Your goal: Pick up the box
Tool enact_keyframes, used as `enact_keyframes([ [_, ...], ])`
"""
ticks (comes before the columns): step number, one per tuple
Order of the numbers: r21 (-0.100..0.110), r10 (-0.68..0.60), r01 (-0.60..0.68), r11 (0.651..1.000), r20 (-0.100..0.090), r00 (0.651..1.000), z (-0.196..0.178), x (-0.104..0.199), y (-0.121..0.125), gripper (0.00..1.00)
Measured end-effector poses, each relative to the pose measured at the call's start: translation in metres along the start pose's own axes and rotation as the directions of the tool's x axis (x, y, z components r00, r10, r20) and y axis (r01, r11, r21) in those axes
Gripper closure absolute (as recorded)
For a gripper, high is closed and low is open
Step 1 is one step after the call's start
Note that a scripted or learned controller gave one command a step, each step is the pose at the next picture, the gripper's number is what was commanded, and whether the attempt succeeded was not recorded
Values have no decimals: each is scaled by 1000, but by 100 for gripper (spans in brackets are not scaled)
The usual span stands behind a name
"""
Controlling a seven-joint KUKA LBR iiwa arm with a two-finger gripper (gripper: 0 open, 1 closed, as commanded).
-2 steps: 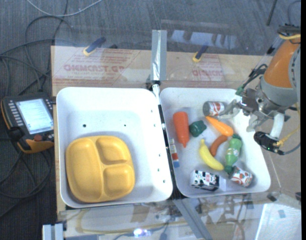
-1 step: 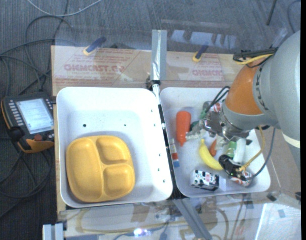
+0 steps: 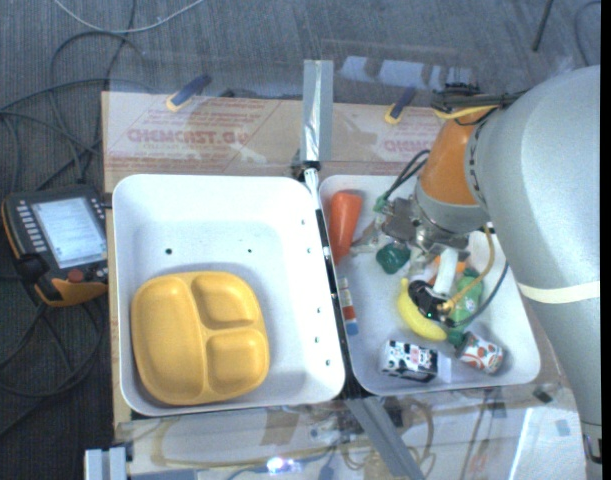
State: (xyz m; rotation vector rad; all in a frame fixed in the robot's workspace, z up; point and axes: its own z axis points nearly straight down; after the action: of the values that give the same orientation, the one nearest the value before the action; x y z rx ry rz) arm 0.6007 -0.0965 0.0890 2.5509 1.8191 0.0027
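Smooth white right bin [image 3: 370,368] holds a patterned rectangular box [image 3: 410,360]; jaws' state unclear.

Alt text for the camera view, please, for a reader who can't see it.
The grey arm reaches from the right over the right bin, which holds a small box, a banana, a carrot and a can. The left bin holds a yellow tray.

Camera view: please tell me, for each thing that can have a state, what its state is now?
Box: lying in the right bin, near the front wall, not held.
Yellow tray: lying hollow side up in the left bin.
Carrot: lying by the right bin's left wall.
Banana: lying among the other things.
Can: on its side.
Gripper: lowered into the right bin, away from the box.
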Motion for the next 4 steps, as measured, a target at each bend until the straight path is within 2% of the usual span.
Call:
enact_keyframes([
  [1, 1, -2, 2, 1000, 3, 1000, -8, 0, 1, 100],
  [2, 14, 2, -2, 1000, 2, 1000, -92, 100, -41, 100],
  [4, 24, -1, 0, 1000, 15, 1000, -103, 99, -41, 100],
])
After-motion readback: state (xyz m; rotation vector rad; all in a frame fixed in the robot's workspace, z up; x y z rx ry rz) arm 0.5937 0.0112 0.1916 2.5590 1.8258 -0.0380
